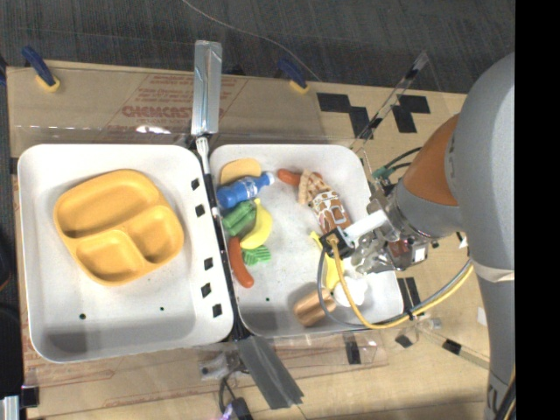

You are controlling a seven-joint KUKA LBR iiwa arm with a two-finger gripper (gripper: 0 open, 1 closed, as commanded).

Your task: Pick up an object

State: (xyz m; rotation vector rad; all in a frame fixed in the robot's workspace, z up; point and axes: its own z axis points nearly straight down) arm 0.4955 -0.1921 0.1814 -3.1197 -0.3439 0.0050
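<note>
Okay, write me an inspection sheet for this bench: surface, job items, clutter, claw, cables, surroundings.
Surface: two shallow white plastic bins side by side; left bin, right bin.
Job's things: right bin holds a blue plastic bottle, a yellow toy banana, green toy pieces, an orange-red toy sausage, a brown patterned toy and a copper-coloured cup.
Clutter: a yellow three-compartment plastic tray in the left bin.
Claw: claw low over the right bin's right side; finger state unclear.
Cables: a yellow cable loops below the claw.
Surroundings: brown cardboard sheet, blue clamps, dark carpet.
</note>
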